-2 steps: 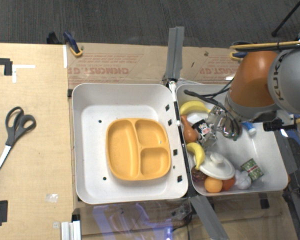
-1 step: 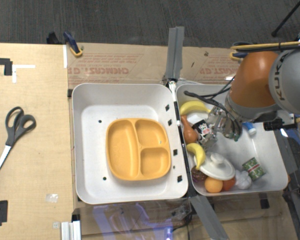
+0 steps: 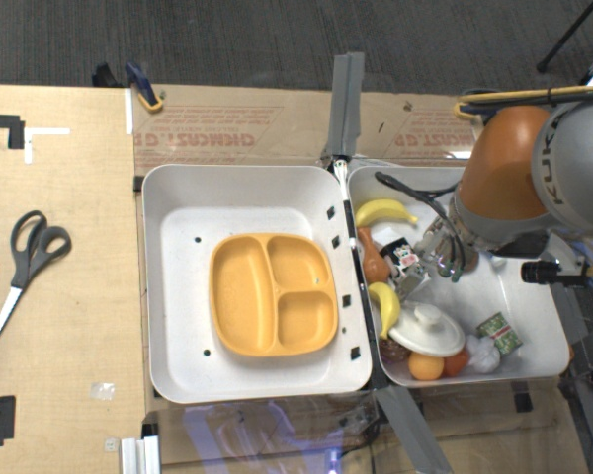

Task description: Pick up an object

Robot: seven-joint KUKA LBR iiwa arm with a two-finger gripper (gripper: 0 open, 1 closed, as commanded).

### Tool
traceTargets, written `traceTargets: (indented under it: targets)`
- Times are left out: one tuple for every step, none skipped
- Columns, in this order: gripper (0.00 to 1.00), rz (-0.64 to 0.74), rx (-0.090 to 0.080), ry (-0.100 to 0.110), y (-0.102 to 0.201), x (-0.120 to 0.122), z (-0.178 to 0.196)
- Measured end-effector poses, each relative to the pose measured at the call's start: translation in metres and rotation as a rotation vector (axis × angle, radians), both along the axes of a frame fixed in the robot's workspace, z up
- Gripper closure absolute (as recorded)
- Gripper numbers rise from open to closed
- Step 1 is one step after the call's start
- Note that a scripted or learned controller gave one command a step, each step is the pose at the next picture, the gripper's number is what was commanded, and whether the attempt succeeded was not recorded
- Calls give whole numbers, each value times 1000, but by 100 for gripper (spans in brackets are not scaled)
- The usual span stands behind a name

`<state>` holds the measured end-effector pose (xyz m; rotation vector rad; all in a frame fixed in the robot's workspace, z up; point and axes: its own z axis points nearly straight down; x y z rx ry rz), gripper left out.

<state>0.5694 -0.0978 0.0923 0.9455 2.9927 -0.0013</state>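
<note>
The arm leans in over the right bin, its orange band hiding much of the wrist. The gripper hangs low among the clutter, and I cannot tell how wide its jaws stand or whether anything sits between them; the metalwork blurs together there.

Several things could serve as the object. Touching or just beside the jaws on the side away from the arm is a small white block with a dark print, with a reddish piece just beyond it. Past the jaws toward the far wall lies a banana. On the near side is a second banana, then a white lid-like dish, with an orange beyond that. A green packet lies well apart, under the arm's side.

My worry is crowding. With things packed so close, the jaws may land on two items at once, or nudge the small block against the divider and close on nothing. The curved bananas could also roll out of a pinch.

In the left bin sits a yellow divided tray.
</note>
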Motion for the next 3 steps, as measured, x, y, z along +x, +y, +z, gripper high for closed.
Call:
traceTargets:
  targets:
    - [0, -214, 1, 2, 5, 16, -1]
    - [100, -212, -1, -1, 5, 18, 9]
    - [100, -202, 0, 2, 38, 56, 167]
